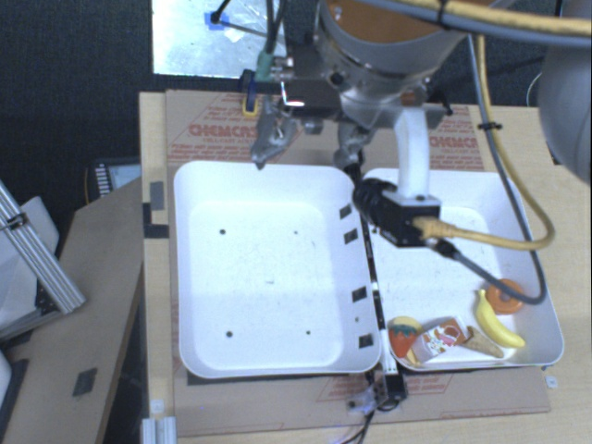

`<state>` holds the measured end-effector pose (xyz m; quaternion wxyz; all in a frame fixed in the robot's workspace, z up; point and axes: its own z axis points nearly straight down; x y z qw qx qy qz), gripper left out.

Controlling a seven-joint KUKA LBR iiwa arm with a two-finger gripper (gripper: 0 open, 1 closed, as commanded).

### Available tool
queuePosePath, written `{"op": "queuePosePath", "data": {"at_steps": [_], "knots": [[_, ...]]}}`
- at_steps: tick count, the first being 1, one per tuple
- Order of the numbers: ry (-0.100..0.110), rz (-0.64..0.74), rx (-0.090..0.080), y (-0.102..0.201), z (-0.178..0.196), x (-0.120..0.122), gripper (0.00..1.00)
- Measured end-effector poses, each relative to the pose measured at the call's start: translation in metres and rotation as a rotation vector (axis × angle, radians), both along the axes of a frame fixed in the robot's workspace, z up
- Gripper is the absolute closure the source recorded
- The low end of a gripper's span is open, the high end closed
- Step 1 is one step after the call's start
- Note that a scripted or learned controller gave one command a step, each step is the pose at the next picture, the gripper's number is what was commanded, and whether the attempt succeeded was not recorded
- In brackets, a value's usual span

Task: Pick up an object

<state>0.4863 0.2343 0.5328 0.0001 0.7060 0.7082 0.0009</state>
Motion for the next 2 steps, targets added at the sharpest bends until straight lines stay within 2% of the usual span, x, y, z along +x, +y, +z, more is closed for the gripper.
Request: {"op": "queuePosePath", "data": {"at_steps": [1, 2], "knots": [[-0.002, 0.001, 0.002, 0.000, 0.012, 0.000, 1.00], [0.001, -0.009, -0.002, -0.066, 0.002, 0.000, 1.00]]}}
